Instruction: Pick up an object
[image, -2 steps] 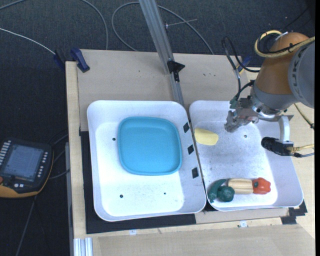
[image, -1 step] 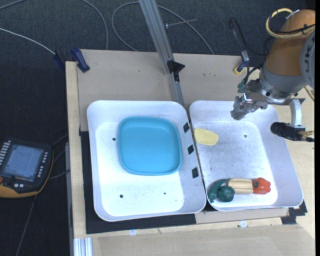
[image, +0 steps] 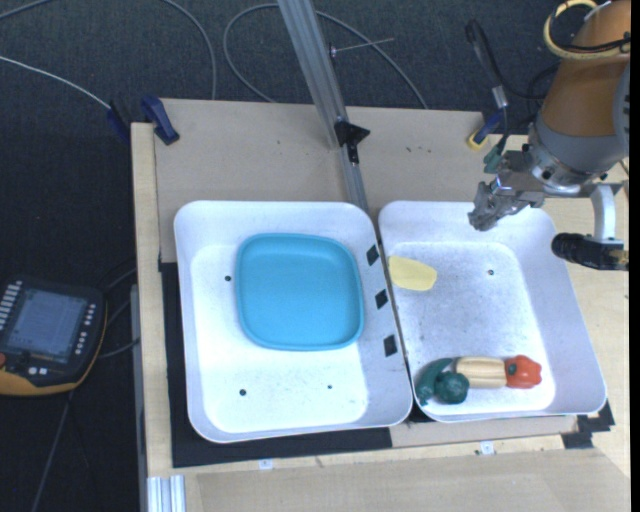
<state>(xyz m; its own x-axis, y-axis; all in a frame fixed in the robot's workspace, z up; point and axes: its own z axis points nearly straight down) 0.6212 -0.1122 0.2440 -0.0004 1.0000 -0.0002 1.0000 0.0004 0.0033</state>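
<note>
The gripper (image: 487, 216) hangs over the far edge of the right bin (image: 560, 290), below the orange-banded wrist. A pale yellow piece (image: 412, 273) lies at the right bin's left side, near the divider. Along the bin's near edge rest a dark green object (image: 443, 384), a tan cylinder (image: 480, 372) and a red piece (image: 523, 372) in a row. A blue plate (image: 299, 291) sits in the left bin (image: 205, 330). The gripper is well above and apart from all of these objects.
A metal pole (image: 325, 75) slants up from the bins' far junction. Blue clamps (image: 160, 120) hold the bench corners. A teach pendant (image: 45, 330) lies on the floor at left, and cables run across the dark carpet.
</note>
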